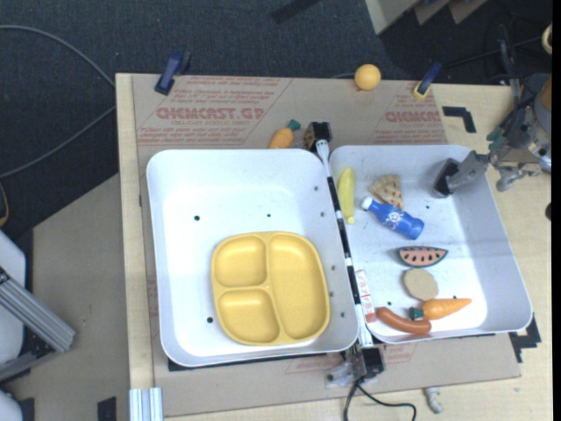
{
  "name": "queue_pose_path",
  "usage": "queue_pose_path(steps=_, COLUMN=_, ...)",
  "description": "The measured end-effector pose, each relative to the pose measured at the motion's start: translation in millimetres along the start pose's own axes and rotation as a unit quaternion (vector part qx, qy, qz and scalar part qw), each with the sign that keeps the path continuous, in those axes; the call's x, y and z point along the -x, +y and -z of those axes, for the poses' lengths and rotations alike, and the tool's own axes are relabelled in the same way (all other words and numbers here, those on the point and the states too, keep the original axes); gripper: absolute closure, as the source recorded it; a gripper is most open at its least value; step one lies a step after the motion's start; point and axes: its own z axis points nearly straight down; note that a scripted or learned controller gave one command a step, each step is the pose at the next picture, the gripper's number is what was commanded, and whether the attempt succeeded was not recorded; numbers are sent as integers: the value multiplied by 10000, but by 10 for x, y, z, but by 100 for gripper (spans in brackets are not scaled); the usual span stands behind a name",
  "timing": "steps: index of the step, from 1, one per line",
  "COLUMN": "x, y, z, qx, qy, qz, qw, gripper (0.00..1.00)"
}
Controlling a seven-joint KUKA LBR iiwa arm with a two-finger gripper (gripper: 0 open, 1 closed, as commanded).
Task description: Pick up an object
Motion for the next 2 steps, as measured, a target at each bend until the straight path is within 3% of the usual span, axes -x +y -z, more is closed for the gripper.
queue_pose_path(steps=1, x=-639, y=195, z=-667, qx=-12, qy=11, qz=5, qw=10000, gripper=0)
queue_pose_path(steps=2, x=-895, y=-60, z=-1314, qx=-14, qy=7, qz=1, qw=10000, gripper=0)
